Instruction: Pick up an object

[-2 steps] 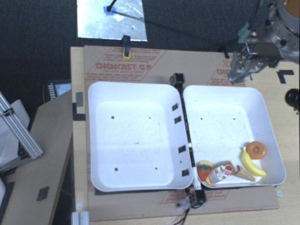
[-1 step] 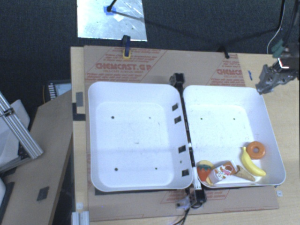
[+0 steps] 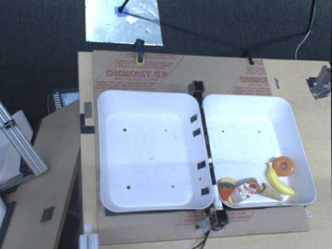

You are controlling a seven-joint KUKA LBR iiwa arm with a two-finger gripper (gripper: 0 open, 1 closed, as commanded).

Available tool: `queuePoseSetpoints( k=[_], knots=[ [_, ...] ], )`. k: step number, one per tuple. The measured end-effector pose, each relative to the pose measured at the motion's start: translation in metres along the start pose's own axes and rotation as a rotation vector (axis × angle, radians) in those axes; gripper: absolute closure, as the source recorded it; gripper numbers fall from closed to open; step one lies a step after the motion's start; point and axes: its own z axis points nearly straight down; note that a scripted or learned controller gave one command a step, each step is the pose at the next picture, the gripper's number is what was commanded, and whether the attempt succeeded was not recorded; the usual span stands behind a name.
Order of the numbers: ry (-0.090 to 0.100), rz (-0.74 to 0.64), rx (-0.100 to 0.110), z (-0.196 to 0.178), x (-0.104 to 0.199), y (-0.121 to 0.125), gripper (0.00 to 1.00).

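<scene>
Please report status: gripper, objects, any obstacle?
Gripper at right bench edge, outside bins. Banana, orange ring untouched in right bin near corner. Wall close.

**Bench and bins**

A tan bench (image 3: 290, 79) is carrying a printed brown board (image 3: 155, 69). Two shallow white bins are sitting on that board, touching side by side: the left bin (image 3: 150, 100) and the right bin (image 3: 249, 101).
</scene>
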Motion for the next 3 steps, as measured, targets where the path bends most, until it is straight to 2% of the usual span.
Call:
queuePoseSetpoints(
  k=[1, 2, 3],
  knots=[
    [0.000, 0.002, 0.006, 0.042, -0.075, 0.001, 1.00],
    [0.001, -0.005, 0.001, 0.028, -0.080, 0.000, 1.00],
    [-0.001, -0.003, 0.000, 0.018, -0.119, 0.000, 1.00]
  ],
)
